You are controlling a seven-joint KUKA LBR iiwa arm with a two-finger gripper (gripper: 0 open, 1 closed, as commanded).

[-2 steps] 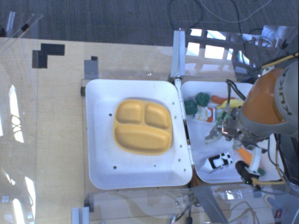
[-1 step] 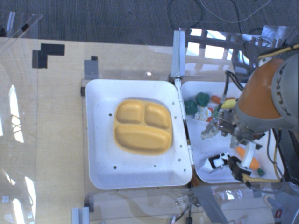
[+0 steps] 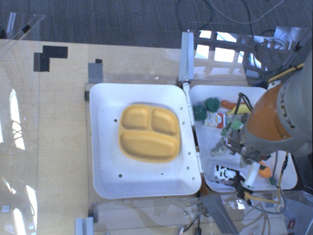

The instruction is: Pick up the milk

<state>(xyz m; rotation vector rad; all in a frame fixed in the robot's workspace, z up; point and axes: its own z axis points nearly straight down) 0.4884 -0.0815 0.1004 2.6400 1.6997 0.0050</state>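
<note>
the black-and-white milk carton (image 3: 226,174) lies flat at the right bin's (image 3: 208,180) front edge, just below the claw (image 3: 230,146), whose grip state cannot be told. judged best: descend squarely over the carton, clear of the nearby toys.

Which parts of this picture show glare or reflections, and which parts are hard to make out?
Camera view: bright window reflections lie on the clear sheet at the left and on the panel above the right bin; the yellow tray is evenly lit and sharp; the small items under the arm are too cluttered to tell apart.
</note>
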